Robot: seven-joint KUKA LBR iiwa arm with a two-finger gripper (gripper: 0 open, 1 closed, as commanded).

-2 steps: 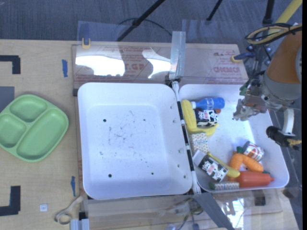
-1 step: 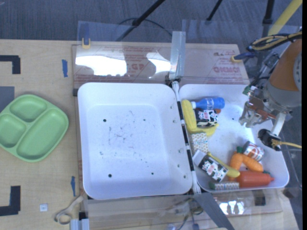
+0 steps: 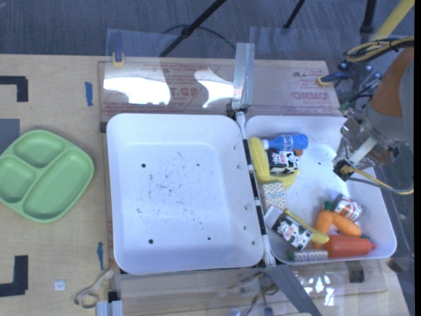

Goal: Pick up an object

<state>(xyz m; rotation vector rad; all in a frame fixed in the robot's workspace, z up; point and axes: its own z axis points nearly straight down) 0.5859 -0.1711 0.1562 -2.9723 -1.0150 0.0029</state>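
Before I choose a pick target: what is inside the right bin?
Blue bottle, corn cob, cow-print carton, second cow-print carton, carrot, red vegetable, small can. Whatever lies beneath them is covered.

Two bins side by side on bench [image 3: 52, 78]. Left bin [image 3: 131, 137] and right bin [image 3: 389, 232] meet at rims. Divided plate [image 3: 43, 174] on bench, well left of left bin. In right bin:
- bottle [image 3: 287, 141] at back
- corn cob [image 3: 258, 158] by left wall, just before bottle
- carton [image 3: 285, 162] touching cob's right side
- can [image 3: 349, 209] front right
- carrot [image 3: 334, 222] just before can, touching
- second carton [image 3: 291, 233] front left
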